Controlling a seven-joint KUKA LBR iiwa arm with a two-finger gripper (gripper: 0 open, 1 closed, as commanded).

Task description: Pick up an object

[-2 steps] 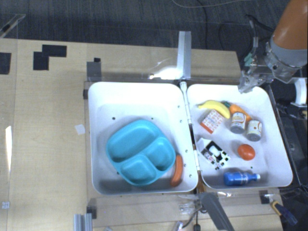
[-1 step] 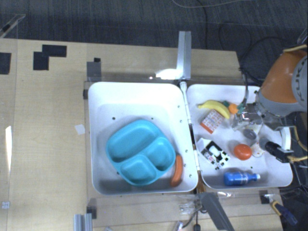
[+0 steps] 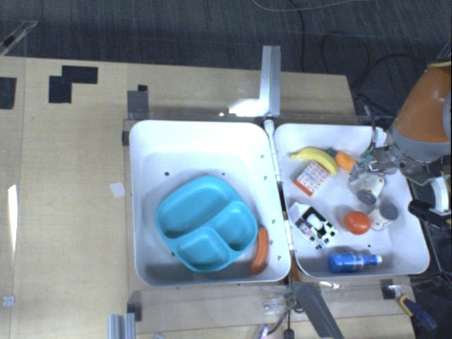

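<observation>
The right bin (image 3: 417, 256) holds a yellow banana (image 3: 316, 157), a small orange piece (image 3: 345, 161), an orange-and-white box (image 3: 311, 178), a black-and-white item (image 3: 315, 224), a blue bottle (image 3: 351, 261), an orange-red ball (image 3: 357, 222) and a small grey cup (image 3: 386, 211). The gripper (image 3: 372, 165) hangs over the bin's upper right part, just right of the orange piece. A whitish-grey object (image 3: 369, 186) lies directly below it, touching or nearly touching.
The left bin (image 3: 141, 189) holds a blue divided plate (image 3: 205, 222) and an orange sausage-shaped item (image 3: 260, 250) by the divider. The arm's orange band (image 3: 428, 111) and grey wrist overhang the right bin's right rim. A metal post (image 3: 270, 76) stands behind the bins.
</observation>
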